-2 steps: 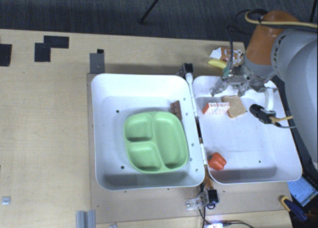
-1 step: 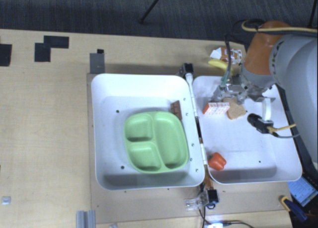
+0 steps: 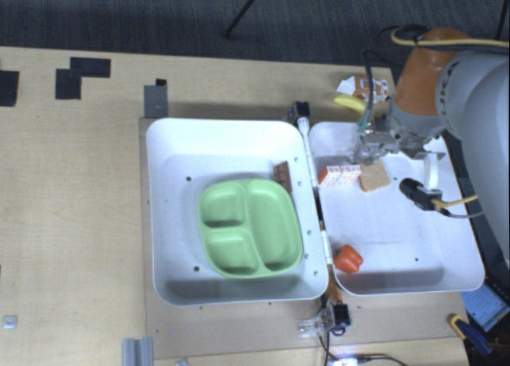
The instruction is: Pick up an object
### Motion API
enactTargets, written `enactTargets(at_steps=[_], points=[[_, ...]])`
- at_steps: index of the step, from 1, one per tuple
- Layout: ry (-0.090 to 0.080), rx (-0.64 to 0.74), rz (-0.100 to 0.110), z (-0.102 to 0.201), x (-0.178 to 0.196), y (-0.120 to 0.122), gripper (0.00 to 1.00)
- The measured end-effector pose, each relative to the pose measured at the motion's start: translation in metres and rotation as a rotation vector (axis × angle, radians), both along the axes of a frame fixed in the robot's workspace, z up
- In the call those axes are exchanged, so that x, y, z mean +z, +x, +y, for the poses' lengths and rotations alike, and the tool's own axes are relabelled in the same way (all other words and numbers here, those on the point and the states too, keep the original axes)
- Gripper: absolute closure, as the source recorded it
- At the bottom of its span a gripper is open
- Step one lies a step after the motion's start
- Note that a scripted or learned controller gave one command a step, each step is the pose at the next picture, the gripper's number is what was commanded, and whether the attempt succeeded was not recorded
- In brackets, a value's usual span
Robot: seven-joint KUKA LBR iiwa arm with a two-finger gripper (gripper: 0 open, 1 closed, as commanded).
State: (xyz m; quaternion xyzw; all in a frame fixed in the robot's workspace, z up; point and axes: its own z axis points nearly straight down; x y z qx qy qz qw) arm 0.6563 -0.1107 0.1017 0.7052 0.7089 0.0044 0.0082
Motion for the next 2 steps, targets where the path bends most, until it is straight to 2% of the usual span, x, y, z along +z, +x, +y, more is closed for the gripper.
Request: enactTargets(at_steps=[1, 2], points=[[0.003, -0.001, 0.013, -0.0846, 0.0381, 0.0135, 1.0], [0.004, 0.0, 0.013, -0.0835, 0.0375, 0.0135, 0.0]])
